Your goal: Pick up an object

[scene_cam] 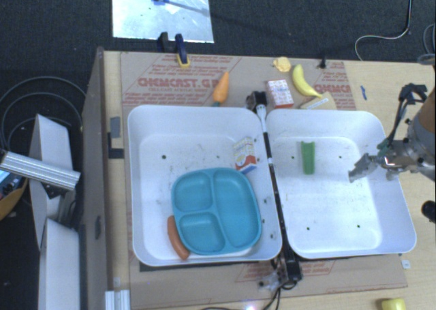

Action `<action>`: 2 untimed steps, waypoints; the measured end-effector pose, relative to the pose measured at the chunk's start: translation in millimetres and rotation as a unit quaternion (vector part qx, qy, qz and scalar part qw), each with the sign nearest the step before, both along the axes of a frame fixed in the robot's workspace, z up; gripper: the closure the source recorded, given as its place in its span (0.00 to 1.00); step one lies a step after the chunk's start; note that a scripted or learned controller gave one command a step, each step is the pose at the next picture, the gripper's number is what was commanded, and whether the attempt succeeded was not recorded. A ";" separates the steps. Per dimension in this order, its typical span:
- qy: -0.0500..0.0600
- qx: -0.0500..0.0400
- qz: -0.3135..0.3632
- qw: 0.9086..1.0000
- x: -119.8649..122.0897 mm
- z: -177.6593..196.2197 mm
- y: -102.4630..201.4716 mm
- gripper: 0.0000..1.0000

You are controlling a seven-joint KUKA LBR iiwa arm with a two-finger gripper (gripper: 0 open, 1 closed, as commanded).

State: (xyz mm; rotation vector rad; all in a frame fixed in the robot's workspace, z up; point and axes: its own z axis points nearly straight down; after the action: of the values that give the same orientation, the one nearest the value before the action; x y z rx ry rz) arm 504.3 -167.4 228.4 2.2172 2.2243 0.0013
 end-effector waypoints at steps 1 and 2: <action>-0.001 0.001 0.003 1.000 38.1 -150.1 64.5 0.00; -0.004 -0.001 0.002 1.000 115.9 -142.5 48.8 0.00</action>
State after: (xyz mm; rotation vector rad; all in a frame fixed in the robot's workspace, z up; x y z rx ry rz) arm 620.2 -118.6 85.9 2.2080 2.2225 0.0084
